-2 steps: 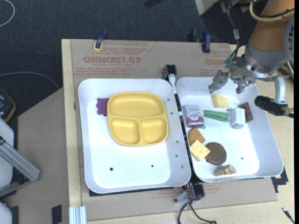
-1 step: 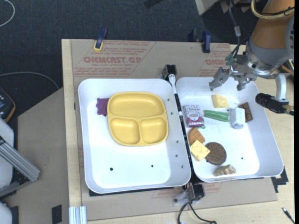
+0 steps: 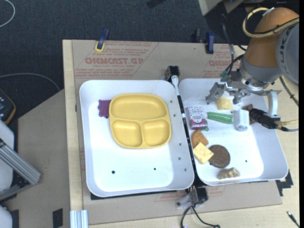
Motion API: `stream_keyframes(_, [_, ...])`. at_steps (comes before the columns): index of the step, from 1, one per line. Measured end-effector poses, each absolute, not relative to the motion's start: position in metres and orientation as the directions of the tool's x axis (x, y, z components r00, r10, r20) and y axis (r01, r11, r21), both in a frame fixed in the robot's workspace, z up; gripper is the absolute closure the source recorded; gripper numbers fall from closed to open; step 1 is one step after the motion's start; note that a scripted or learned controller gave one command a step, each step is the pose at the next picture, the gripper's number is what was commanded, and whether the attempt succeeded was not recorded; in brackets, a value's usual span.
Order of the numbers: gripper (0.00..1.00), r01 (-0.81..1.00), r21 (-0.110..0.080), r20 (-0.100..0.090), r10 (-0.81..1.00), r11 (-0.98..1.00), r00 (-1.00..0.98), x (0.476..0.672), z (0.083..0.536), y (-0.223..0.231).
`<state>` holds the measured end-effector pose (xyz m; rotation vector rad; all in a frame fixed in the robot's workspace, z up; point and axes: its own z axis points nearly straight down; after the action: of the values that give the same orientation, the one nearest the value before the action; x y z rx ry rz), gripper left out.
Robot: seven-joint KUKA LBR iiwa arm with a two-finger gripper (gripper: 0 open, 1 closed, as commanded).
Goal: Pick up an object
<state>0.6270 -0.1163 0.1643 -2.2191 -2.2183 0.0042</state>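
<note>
**A:** Objects for picking lay in the right bin (image 3: 273, 163). What sat left of them?

**B:** The left bin (image 3: 95, 175) held a yellow divided plate (image 3: 140, 119) toward its far side, with a purple scrap (image 3: 103, 108) touching the plate's left edge.

**A:** And the right bin's contents?

**B:** Along its left wall sat a small red-and-white packet (image 3: 196, 117). Nearer were an orange-brown cracker (image 3: 200, 138), a yellow cheese-like square (image 3: 203, 152), a dark brown round cookie (image 3: 219, 156) and a tan lump (image 3: 228, 173). A green stick (image 3: 219, 117) lay mid-bin, with a grey cylinder (image 3: 240, 119) at its right end.

**A:** Where was the gripper?

**B:** The gripper (image 3: 227, 95) hung over the far part of the right bin, fingers spread apart. A pale yellow block (image 3: 224, 103) sat just beneath them. I could not tell whether the fingers touched it; nothing was clearly gripped.
</note>
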Motion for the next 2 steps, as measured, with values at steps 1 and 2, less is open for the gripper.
stream_keyframes(1, [0.0, 1.0, -0.004, 0.001, 1.0, 0.0, 0.0, 0.6263, 0.1021, -0.1125])
stream_keyframes(2, [0.0, 1.0, 0.013, -0.001, 1.0, -0.001, 0.001, 0.6313, 0.0922, -0.1129])
